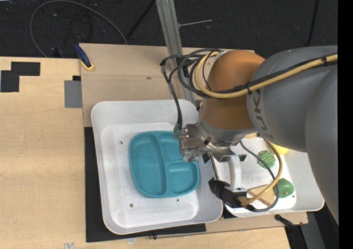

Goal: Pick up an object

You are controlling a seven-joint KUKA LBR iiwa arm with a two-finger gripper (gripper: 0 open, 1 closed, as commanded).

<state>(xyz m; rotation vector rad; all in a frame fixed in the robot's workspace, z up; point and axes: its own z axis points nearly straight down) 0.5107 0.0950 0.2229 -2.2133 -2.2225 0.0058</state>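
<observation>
gripper [190, 151] low over the right edge of a teal divided tray [160, 164] in the left bin [110, 187]; jaw state cannot be made out.

A single fixed camera looks down at a slant from above the counter [44, 132], taking in both white bins side by side. The arm [287, 99] enters from the right and sits close to the lens, looming large over the pincer's spot. Left of it lies the left bin [110, 187]; right, the other bin [309, 198].
</observation>
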